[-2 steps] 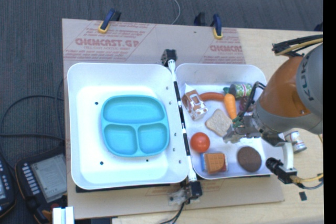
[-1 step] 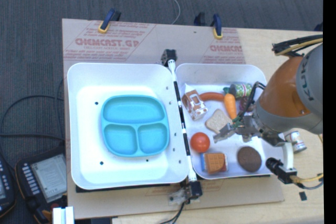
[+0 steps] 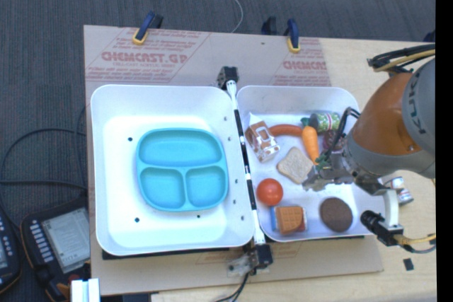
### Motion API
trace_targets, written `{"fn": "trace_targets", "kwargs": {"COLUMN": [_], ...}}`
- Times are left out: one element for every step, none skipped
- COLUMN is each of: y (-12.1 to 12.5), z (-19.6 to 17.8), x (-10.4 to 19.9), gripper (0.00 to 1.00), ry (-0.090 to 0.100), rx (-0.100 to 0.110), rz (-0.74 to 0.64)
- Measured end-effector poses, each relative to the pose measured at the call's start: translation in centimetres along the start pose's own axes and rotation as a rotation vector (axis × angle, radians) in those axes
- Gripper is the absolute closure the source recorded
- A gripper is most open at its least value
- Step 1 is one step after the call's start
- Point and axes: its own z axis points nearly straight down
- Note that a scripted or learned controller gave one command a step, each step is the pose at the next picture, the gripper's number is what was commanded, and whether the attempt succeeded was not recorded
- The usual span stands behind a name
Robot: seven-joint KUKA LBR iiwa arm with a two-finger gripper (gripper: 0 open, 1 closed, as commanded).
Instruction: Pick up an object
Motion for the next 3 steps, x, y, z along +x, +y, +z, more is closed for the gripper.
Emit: {"fn": "trace_targets", "kwargs": {"y": [0.0, -0.3, -0.1], "z": [0.0, 3.9, 2.7], "x": [0.0, 3.8, 3.9], "gripper": [0.0, 0.0, 1.0], "ry": [0.0, -0.004, -0.002], "rx": [0.0, 0.001, -0.003], "rz": [0.0, 0.003, 0.001]}}
